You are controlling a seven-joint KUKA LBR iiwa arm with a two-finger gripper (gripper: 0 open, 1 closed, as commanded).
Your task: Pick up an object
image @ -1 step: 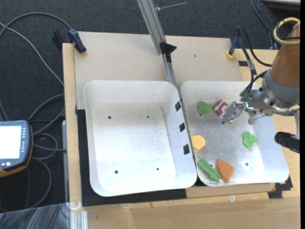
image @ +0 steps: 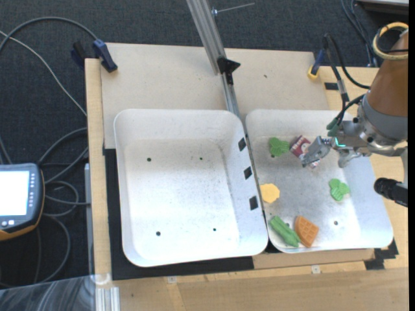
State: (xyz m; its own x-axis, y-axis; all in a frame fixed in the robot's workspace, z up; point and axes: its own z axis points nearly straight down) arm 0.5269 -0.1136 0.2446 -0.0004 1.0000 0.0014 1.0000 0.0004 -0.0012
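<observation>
The right bin [image: 363, 229] holds several small objects. A green piece [image: 279, 147] and a red and white object [image: 299, 146] lie near its back left. Toward the right lies another green piece [image: 338, 189]. A yellow piece [image: 270, 192] rests by the left wall. At the front, a long green piece [image: 283, 230] lies beside an orange waffle-like piece [image: 307, 230]. My gripper [image: 329, 155] hangs over the back of this bin, open. Its left finger [image: 315, 154] is just right of the red and white object. Nothing is between the fingers.
The left bin [image: 130, 173] sits beside the right one, with a metal pole [image: 211, 37] slanting over the divide. Cables and clamps lie along the bench's back edge. A tablet [image: 16, 196] rests off the bench at far left.
</observation>
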